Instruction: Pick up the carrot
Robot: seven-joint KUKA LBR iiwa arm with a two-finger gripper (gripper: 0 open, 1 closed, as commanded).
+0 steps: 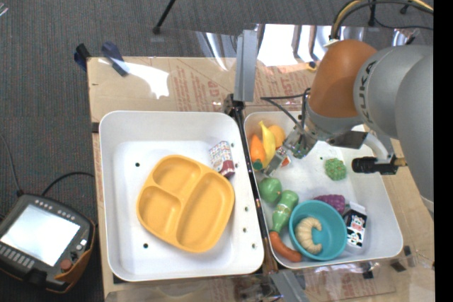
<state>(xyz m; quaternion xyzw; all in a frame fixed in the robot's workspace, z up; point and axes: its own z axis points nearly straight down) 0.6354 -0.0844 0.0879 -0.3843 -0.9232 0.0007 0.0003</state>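
Now the gripper (278, 160) hangs over the carrot (257, 150) in the right bin (391, 223), fingers spread, grasping nothing.

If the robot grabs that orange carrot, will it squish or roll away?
Probably no squishing: the carrot looks like smooth, glossy toy plastic, so likely stiff and light. That sheen could make it slippery. Its rounded, tapered shape might roll if nudged, though it lies against the right bin wall beside the banana, which should hold it.
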